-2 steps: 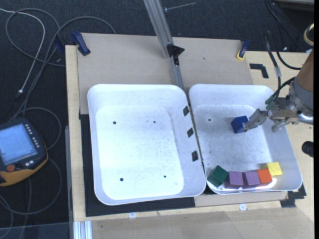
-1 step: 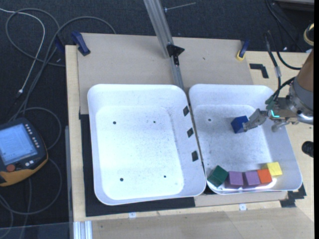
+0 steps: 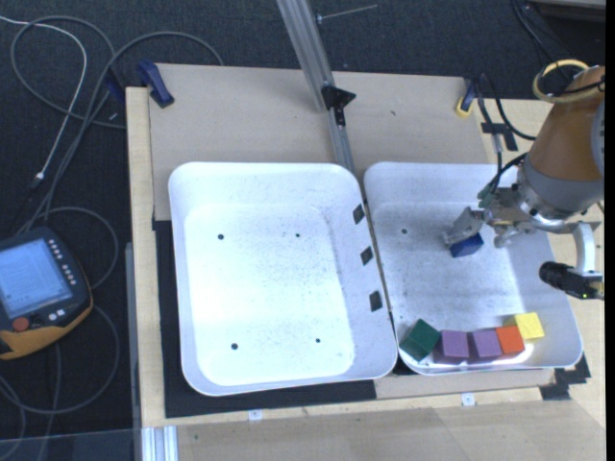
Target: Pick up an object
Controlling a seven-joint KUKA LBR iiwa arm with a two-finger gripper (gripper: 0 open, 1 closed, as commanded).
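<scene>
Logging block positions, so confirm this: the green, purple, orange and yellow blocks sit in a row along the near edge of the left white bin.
Wrong bin. The camera view shows the green block, purple block, orange block and yellow block in a row along the near edge of the right white bin.

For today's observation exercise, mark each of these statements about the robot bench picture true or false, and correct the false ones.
1. A blue object sits at the tip of the hand. True.
2. The coloured blocks lie in the left bin. False: they lie in the right bin, along its near edge.
3. The green block is at the left end of the row. True.
4. The yellow block sits between the purple blocks. False: it is at the row's right end, beside the orange block.
</scene>
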